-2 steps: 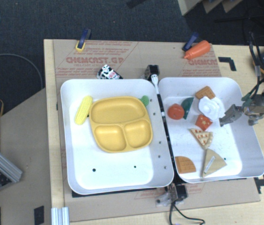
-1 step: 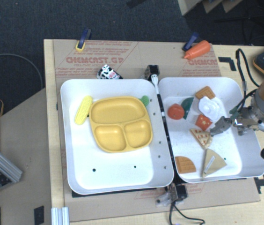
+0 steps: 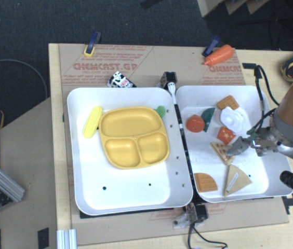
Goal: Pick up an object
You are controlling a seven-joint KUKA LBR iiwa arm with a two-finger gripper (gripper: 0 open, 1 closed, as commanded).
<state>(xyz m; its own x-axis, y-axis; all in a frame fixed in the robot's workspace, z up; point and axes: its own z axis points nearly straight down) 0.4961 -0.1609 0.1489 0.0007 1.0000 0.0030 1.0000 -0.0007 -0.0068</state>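
Several toy foods crowd the right bin (image 3: 188, 95) — tomato (image 3: 195, 123), cracker (image 3: 221, 151), cheese wedge (image 3: 237, 180) — within the arm's reach. The tool (image 3: 238, 148) hangs low just beside the cracker, a likely target; whether apart or together, I cannot tell.

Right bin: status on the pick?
Gripper low in right bin, nothing seen held. Waffle piece beside it. Red block and white toy crowd close.

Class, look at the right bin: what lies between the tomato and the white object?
In the camera view, a dark green piece lies between the tomato and the white object.
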